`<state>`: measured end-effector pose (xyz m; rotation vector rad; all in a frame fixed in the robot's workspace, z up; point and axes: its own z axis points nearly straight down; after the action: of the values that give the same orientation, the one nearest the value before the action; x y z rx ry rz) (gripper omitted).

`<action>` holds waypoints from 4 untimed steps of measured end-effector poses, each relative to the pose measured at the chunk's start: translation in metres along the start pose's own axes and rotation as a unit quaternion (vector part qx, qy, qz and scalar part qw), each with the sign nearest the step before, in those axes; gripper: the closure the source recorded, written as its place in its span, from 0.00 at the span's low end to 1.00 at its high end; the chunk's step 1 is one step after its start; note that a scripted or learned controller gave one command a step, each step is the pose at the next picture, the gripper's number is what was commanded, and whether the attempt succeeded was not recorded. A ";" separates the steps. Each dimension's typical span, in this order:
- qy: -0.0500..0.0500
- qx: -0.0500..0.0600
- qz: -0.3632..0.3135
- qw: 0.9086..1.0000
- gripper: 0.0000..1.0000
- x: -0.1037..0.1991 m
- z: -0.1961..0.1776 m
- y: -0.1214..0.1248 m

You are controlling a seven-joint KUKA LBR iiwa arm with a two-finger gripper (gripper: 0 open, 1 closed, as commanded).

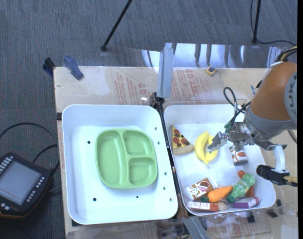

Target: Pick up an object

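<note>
Step in hand, approach: my gripper (224,140), fingers spread wide and holding nothing, hangs low in the right bin (191,114) beside the toy banana (205,147); next, I judge, centre over it, descend, close.

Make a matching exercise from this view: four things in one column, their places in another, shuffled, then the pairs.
Things:
1. green tray
2. pizza slice
3. banana
4. carrot

Places:
A. right bin, near its front edge
B. left bin
C. right bin, by the divider between the bins
D. right bin, just beside the claw

Pairs: 1-B, 2-C, 3-D, 4-A
</note>
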<state>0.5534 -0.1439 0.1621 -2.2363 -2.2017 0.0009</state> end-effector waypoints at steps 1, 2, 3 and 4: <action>0.000 0.002 -0.028 1.000 0.00 0.044 0.074 -0.061; 0.001 0.003 -0.024 1.000 1.00 0.042 0.065 -0.061; 0.001 0.004 -0.024 1.000 0.00 0.042 0.065 -0.061; 0.000 0.001 0.010 1.000 0.00 -0.007 0.076 0.004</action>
<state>0.5567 -0.1509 0.0861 -2.2584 -2.1776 0.0036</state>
